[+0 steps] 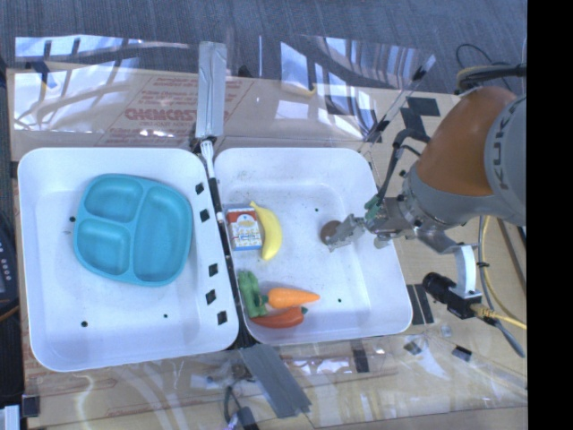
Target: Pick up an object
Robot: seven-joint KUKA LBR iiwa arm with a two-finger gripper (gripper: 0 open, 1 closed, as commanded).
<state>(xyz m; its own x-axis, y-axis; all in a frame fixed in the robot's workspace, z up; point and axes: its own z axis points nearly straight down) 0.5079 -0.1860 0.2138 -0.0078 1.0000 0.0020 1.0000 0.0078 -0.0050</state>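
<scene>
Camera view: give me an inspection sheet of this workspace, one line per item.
Surface: bench under clear film, bearing a left bin and a right bin side by side.
Job's things: right bin holds a banana, a small carton, a carrot over a red pepper, and a green vegetable.
Clutter: blue divided plate in the left bin.
Grippers: gripper low over the right bin's right part, apart from the food.
Cables: black and yellow leads by the arm's base.
Surroundings: grey carpet; tape strips on the near edge.

Hand (pixel 335 234) over right bin (pixel 358 170), banana (pixel 269 229), carrot (pixel 292 297)
</scene>
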